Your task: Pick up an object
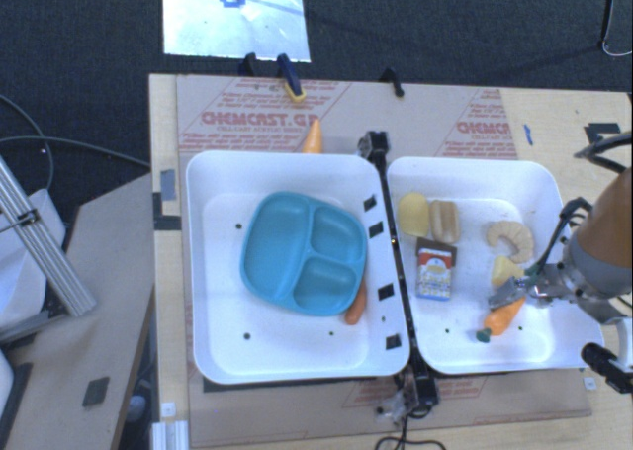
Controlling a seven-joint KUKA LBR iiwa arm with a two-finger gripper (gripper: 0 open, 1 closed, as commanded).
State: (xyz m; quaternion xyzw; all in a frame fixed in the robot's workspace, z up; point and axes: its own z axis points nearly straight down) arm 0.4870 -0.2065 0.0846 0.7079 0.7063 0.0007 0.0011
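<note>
Gripper (516, 290): low in the right bin (554, 354), reaching in from the right edge; metal fingers sit directly over the top end of the toy carrot (502, 318). How far the fingers are parted, and whether they have hold of anything, cannot be told.

Toy carrot: orange, green tip pointing lower-left, lying on the right bin's floor, its upper end under the gripper.

Yellow wedge (506, 269): just beside the gripper, upper-left.

Croissant (510, 237): above the wedge.

Small carton with red label (435, 270): mid-left of the right bin.

Yellow round piece (413, 214) and bread roll (444, 221): side by side above the carton.

Left bin (223, 240): bears a blue divided plate (303, 252); second carrot (355, 306) at the plate's lower right edge.

Orange cone (313, 136): on the bench behind the left bin.
</note>
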